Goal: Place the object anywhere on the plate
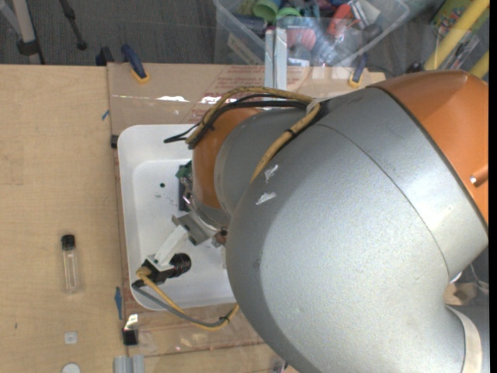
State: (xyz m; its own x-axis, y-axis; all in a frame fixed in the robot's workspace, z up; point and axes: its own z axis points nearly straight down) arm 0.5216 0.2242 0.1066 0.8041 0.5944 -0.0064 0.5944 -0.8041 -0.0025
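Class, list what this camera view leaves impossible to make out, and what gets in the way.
1. Camera view: the arm covers most of the white bin, so what lies there cannot be told.
2. The clear tub of toys is cut off by the top edge.
3. The vial left of the bin is too small to tell its contents.

The grey arm [349,231] with its orange band [446,119] covers most of the right and middle of the camera view. It reaches over a white bin [128,169] on the wooden bench [46,146]. The gripper [188,200] hangs over the bin's floor, largely hidden under the wrist. A small clear vial [70,264] with a black cap lies on the bench, well to the left of the bin. A blue clamp [137,67] sits at the bench's far edge. Beyond it stands a clear box [311,14] full of coloured toys.
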